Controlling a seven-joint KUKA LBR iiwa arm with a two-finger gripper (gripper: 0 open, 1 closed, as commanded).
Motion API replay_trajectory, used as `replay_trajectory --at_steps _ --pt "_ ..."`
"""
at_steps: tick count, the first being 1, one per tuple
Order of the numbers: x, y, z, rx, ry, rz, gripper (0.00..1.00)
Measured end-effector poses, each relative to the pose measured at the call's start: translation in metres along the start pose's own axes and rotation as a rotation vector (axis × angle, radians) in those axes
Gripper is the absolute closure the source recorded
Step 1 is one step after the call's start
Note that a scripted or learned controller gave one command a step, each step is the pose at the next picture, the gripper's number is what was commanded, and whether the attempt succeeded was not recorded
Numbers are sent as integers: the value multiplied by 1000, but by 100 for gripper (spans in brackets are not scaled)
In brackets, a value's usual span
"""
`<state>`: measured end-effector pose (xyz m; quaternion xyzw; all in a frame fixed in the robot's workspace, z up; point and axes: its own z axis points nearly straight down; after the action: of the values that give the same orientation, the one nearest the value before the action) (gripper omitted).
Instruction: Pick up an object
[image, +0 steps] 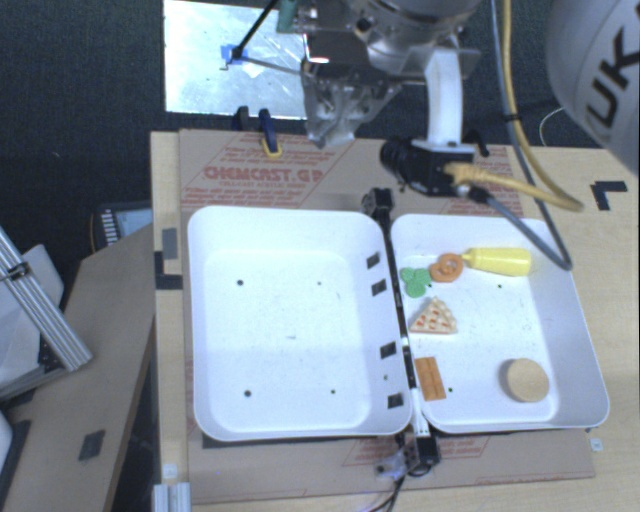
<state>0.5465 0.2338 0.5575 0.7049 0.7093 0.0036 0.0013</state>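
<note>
I'm watching the gripper (330, 125) hanging high above the far edge of the bench, behind the left bin (215, 235) and well clear of both bins. It's blurred and seen from above, so I can't tell how it's set, but nothing is hanging beneath it as far as I can make out. By my reading the pick hasn't begun: no object is lifted, and everything is lying in the bin.

All the candidates are sitting in the right bin (575, 330). I'm seeing a yellow bottle (497, 261) lying on its side near the far wall, with an orange ring (447, 267) touching its neck end. Just beside the ring, close to the divider, there's a small green piece (413, 281). Nearer me is a pizza slice (434, 318), apart from the green piece. Further toward the near wall an orange block (429, 378) is lying close against the divider, and a wooden disc (524, 380) is resting flat toward the near right corner, well apart from the rest.

So what's left is the whole job: I'm judging the arm has to swing over to the right bin, come down on one item, close and lift. The disc looks the most isolated target.
</note>
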Motion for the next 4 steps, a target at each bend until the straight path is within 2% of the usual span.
replay_trajectory --at_steps 1,2,3,4 --pt "0 0 -11 -2 1 -1 100" --pt "-1 19 228 20 -9 6 100" --pt "0 -10 170 5 -1 2 100" --pt "-70 -42 48 -8 1 11 100"
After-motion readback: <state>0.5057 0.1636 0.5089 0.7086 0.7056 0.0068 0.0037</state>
